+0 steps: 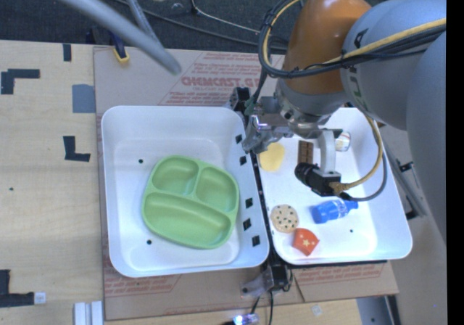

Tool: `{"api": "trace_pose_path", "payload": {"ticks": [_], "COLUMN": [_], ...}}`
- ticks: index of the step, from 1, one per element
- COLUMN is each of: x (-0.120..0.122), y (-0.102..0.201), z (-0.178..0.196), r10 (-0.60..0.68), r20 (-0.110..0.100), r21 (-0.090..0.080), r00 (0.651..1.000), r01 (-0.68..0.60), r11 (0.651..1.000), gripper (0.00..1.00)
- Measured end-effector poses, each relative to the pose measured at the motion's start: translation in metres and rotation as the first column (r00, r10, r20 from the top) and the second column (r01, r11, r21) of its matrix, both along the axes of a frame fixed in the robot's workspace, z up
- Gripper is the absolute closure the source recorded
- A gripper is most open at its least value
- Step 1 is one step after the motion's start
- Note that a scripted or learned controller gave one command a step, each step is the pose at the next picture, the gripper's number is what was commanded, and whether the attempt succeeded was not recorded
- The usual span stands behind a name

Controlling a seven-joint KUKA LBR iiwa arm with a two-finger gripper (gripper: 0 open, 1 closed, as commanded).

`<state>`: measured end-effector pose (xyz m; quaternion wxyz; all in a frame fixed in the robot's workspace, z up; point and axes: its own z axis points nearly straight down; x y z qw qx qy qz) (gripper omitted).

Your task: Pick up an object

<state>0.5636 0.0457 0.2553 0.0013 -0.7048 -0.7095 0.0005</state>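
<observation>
Above the wall shared by the left bin (119, 171) and the right bin (366, 233), toward its far end, my tool (255, 135) hangs low. I cannot tell whether it is wide or narrow, and I see nothing held. I judge this the approach step. Just beside it in the right bin lies a yellow piece (272, 158), pale, flat and roundish. Next I must centre over it and descend. Farther out sit a cookie (284, 217), a blue bottle (330, 211) and a red piece (305, 241).
</observation>
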Motion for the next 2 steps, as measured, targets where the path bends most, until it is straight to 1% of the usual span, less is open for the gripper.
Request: {"api": "trace_pose_path", "payload": {"ticks": [1,2], "x": [-0.0098,-0.0092], "y": [0.0534,0.0501], "z": [-0.002,-0.002], "r10": [0.001,-0.004], "r20": [0.0,0.0], "r21": [0.0,-0.002], "r00": [1.0,1.0], "r01": [-0.001,0.004], "r11": [1.0,1.0], "gripper": [1.0,0.0]}}
